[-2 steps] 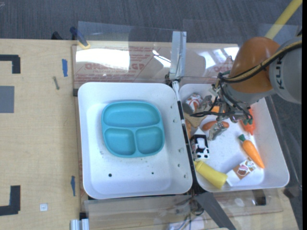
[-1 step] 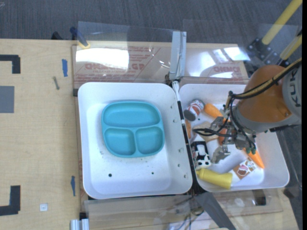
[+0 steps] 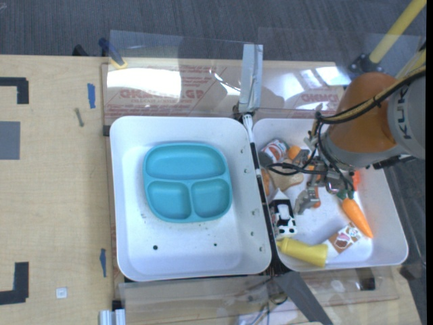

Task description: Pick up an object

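The right bin (image 3: 392, 202) holds several small items. An orange carrot (image 3: 354, 215) lies at its right, with a small red and white carton (image 3: 345, 239) below it. A yellow bottle (image 3: 304, 251) rests along the front wall, and a black and white toy (image 3: 284, 217) sits just above it. Near the back left are a red and white can (image 3: 272, 150), a small orange piece (image 3: 293, 153) and a tan piece (image 3: 284, 179). My gripper (image 3: 309, 200) hangs low over the middle of this bin, between the toy and the carrot, with nothing seen in it.
The left bin (image 3: 128, 181) bears a blue divided plate (image 3: 187, 181). A metal divider (image 3: 252, 80) and a clear sheet stand behind the bins. The grey and orange arm (image 3: 362, 117) covers the right bin's back right part. Wooden bench lies to the left.
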{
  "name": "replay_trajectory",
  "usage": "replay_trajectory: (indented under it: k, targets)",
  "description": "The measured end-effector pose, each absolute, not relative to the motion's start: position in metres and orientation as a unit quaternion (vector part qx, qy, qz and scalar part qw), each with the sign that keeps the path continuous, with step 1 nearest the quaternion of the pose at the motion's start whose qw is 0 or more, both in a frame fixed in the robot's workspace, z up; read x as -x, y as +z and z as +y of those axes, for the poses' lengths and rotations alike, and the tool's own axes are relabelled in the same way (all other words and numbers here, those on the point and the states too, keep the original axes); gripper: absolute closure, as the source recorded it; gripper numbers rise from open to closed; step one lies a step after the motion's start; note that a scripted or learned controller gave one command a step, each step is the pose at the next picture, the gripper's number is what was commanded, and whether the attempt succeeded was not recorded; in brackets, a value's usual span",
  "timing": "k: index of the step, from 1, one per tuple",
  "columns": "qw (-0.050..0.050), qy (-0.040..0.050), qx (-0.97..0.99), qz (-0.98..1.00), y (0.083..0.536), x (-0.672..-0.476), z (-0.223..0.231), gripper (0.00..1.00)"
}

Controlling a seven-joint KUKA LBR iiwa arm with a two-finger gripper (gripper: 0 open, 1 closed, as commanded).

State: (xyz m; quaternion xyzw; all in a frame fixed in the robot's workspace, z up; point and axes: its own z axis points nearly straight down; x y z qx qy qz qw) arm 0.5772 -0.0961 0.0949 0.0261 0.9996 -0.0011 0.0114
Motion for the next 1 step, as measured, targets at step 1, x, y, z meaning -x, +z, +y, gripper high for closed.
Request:
replay_trajectory:
  k: [1]
  targets:
    - [0.001, 0.0004, -0.037, 0.999, 0.0967, -0.6463, -0.0977, 0.0]
